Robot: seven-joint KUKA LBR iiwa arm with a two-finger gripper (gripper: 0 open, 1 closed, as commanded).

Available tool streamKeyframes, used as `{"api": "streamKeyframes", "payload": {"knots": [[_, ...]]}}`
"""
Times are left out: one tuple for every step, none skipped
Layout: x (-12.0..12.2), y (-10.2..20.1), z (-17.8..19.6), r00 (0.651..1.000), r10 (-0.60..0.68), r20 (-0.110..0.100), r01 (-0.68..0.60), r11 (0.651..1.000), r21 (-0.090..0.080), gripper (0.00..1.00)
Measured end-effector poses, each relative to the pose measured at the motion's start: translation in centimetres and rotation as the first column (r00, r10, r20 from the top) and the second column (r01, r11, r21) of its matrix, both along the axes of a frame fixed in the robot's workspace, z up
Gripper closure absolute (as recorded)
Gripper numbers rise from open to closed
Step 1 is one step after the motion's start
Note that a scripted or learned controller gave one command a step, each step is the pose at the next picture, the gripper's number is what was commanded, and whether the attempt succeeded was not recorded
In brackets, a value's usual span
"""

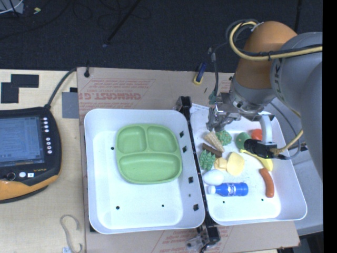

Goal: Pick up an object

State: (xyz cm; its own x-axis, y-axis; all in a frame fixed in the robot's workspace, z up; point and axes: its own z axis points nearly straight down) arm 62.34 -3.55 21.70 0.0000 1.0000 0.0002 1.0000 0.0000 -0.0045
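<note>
1. The arm (274, 73) comes in from the right, grey with its orange band uppermost. The wrist bends down over the far left corner of the right bin (295, 204).
2. The gripper (215, 123) points downward, low over the bin floor and near the wall shared with the left bin (100, 194). Whether the claw is open or closed cannot be told from this angle.
3. The ribbed yellow toy (213, 139) lies just in front of the gripper and is the item nearest to it. Contact between the two cannot be judged.
4. The knobbly green toy (226, 137) lies against the right side of the ribbed yellow toy.
5. The brown stick (210, 148) and the dark green piece (206, 161) lie further forward, along the dividing wall.
6. The yellow pieces (234, 164) sit mid-bin. Nearer the front are the white egg (213, 177) and the blue bottle (231, 189), which lies on its side.
7. The green ball (242, 140) and the orange-red piece (256, 134) lie under the arm. The banana (266, 163) and the red sausage (268, 183) lie toward the right side.
8. The left bin holds the green divided plate (148, 153), well apart from the gripper.
9. Both bins rest on a cardboard sheet (131, 91). A control pendant (21, 146) with a lit screen lies at the bench's left.
</note>
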Motion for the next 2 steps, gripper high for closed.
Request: {"api": "streamKeyframes", "payload": {"knots": [[-0.8,-0.8,0.7,1.000,-0.001,0.000,0.001,1.000,0.000,1.00],[0.3,-0.4,1.9,1.000,0.000,0.003,0.000,1.000,0.000,1.00]]}}
